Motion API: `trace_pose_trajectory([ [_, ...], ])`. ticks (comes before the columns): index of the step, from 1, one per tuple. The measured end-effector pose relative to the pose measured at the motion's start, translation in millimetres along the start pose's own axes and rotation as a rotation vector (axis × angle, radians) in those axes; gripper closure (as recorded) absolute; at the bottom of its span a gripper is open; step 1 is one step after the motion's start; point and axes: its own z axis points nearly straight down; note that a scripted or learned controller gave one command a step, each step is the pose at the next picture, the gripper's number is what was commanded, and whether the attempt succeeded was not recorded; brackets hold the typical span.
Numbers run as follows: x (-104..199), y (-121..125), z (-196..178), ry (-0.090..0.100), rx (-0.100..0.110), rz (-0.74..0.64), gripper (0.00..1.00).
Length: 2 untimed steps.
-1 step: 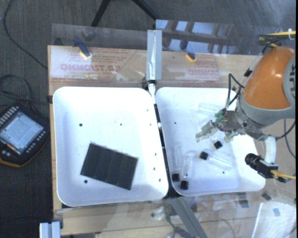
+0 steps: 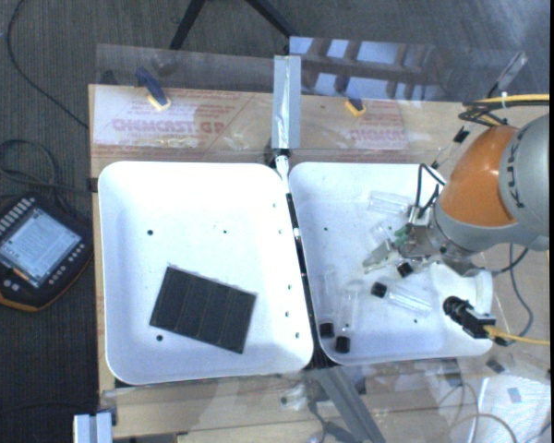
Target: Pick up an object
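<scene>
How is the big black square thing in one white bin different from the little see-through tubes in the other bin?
The black panel is dark and solid; the clear tubes are see-through with small black caps. The black panel is one wide flat piece; the clear tubes are several small thin pieces, scattered. The black panel lies in the left bin, away from the arm; the clear tubes lie in the right bin, near the gripper. Both rest on a white bin floor.

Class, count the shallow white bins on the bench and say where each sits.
2: the left bin holds a dark flat panel; the right bin lies beside it, under the arm.
</scene>
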Motion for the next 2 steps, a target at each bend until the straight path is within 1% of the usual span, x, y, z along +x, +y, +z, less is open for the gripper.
trace_pose_trajectory([
  [1,0,2,-11,0.001,-0.004,0.000,1.00],
  [2,121,39,-92,0.004,0.016,0.063,1.00],
])
